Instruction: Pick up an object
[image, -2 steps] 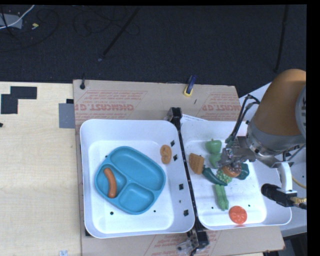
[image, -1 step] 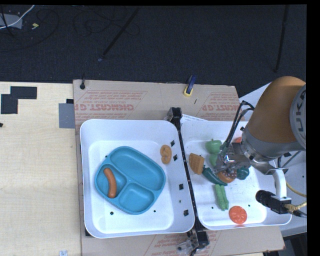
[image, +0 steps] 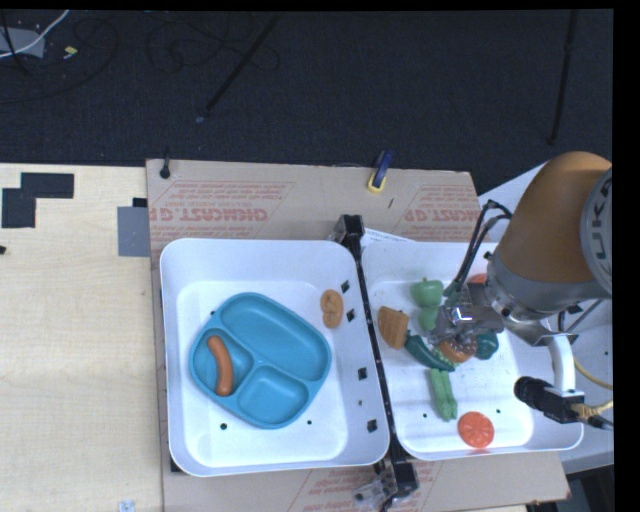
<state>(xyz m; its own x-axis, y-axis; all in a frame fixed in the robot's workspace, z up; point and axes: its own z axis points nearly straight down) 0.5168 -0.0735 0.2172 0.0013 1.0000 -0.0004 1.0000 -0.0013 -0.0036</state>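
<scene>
the arm (image: 560, 235), grey with a broad orange band, reaches in from the right and bends down over the right bin (image: 400, 425). the left bin (image: 190, 440) sits beside it, the two white bins touching along their inner walls, both resting on a sheet of brown cardboard (image: 300, 200). inside the left bin lies a blue divided tray (image: 285, 340), with a hot-dog-shaped toy (image: 221, 364) lying in its left compartment. a small orange-brown piece (image: 331, 307) rests on the bin floor just right of the tray. in the right bin, the gripper (image: 458, 325) is low over a cluster of toy food near the bin's middle: a green pepper-like piece (image: 427, 292) toward the back, a brown chunk (image: 392, 327) to the left, a dark teal piece (image: 428, 354) touching the pile just under the gripper, and a green elongated vegetable (image: 442, 393) in front of it. a red round tomato-like toy (image: 476, 430) lies apart near the front wall. whether the gripper is apart or clamped on anything i cannot tell, since its tip is lost among the clutter.
</scene>
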